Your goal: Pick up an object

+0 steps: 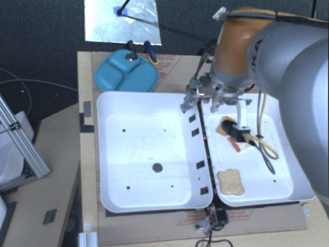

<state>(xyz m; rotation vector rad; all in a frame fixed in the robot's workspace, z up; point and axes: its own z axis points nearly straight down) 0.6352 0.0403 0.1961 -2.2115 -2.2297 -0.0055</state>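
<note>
My gripper (200, 106) hangs over the divider between the two bins, at their far end, below the orange band of the arm. Its two fingers stand apart and nothing shows between them, so it is open. In the right bin (288, 181) a tan, bread-like piece (231, 182) lies near the front edge. An orange and red object (224, 127) lies just right of the gripper, partly hidden by the robot's own parts. In the left bin (118, 112) a small dark round disc (157, 168) rests near the middle front.
A teal moulded container (126, 72) sits on the bench behind the left bin. A shiny metal sheet (122, 14) lies further back. The arm's bulk covers the far right corner of the right bin. Metal rails (20, 143) stand at the left.
</note>
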